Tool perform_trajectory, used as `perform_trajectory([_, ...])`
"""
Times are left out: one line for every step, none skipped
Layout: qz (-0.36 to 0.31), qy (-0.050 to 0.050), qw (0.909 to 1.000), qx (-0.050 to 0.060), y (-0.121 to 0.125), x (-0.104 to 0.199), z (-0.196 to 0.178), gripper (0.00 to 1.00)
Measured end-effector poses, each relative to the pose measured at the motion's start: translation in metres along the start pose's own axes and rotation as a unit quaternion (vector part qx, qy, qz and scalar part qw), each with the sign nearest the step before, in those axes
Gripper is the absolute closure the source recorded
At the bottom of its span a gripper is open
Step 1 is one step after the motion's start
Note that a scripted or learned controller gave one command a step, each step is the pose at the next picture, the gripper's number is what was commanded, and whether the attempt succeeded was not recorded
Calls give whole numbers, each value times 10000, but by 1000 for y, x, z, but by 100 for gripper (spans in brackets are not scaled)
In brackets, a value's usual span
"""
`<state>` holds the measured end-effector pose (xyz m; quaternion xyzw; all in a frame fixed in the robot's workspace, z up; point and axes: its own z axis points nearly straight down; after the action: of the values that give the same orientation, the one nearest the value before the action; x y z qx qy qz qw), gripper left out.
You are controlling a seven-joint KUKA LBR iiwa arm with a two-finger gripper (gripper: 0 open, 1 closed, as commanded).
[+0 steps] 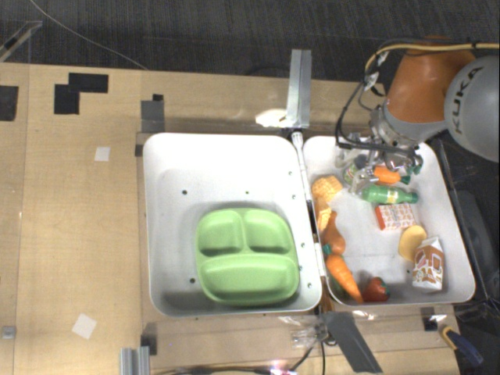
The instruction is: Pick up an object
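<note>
On the wooden tabletop (70, 233) the left bin (168, 170) holds 1 green divided tray (246, 256), lying flat toward the bin's near side. A metal divider separates it from the right bin (461, 276), which is crowded with toy food. Along that bin's left wall sit a yellow corn piece (326, 190), a brown item (333, 234) just below it, and an orange carrot (342, 275) slanting toward the near edge, with a dark red item (376, 288) beside its tip. Farther right lie a green bottle (388, 196) on its side, a red and white packet (396, 216) just below it, a yellow chip-like piece (412, 241), and a small carton (429, 266) near the right wall. The claw (383, 162) hangs over the bin's far right area, directly above a small orange item (387, 176) and close to the green bottle. Whether the claw is released or clenched cannot be told, since the wrist and cables hide it.
</note>
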<state>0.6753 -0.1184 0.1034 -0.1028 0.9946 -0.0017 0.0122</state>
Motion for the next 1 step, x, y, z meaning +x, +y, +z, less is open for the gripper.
perform_trajectory([-2075, 21, 9782, -21, 47, -9, -89, 100])
